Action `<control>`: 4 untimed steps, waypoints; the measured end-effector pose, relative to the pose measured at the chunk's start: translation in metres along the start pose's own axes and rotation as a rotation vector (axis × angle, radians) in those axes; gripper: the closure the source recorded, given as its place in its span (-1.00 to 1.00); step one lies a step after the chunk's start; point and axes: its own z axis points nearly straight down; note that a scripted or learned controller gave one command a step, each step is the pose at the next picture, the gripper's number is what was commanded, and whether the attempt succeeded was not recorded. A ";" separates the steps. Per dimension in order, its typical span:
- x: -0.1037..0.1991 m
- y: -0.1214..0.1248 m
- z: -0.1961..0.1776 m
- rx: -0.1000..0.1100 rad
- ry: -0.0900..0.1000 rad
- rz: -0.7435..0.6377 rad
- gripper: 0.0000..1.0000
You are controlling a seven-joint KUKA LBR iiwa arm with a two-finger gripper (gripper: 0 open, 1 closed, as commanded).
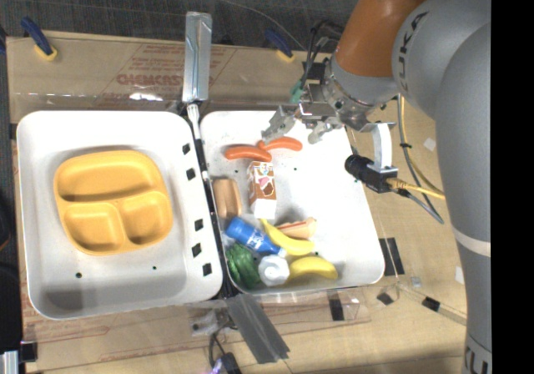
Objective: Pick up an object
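Observation:
My gripper (296, 130) hangs over the back of the right bin (355, 222), open, with nothing between its fingers. Just below it lie two orange-red sausages, one (285, 144) right under the fingertips and one (248, 152) a little to the left. A small brown and white carton (262, 182) stands in front of them. Further forward are a tan roll (225, 197), a blue bottle (250, 235), a pink hot dog (299, 224), two yellow bananas (288, 240) (314, 268) and a green item (241, 264).
The left bin (33, 197) holds a yellow divided tray (113, 197). A metal bar (197, 55) rises along the divide between the bins. The arm's grey body and cables fill the right side of the view.

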 end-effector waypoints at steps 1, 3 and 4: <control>-0.032 0.008 0.123 0.003 0.001 -0.257 -1.00; 0.001 -0.022 0.137 -0.018 -0.012 -0.427 1.00; 0.029 0.026 0.052 -0.006 -0.002 -0.120 1.00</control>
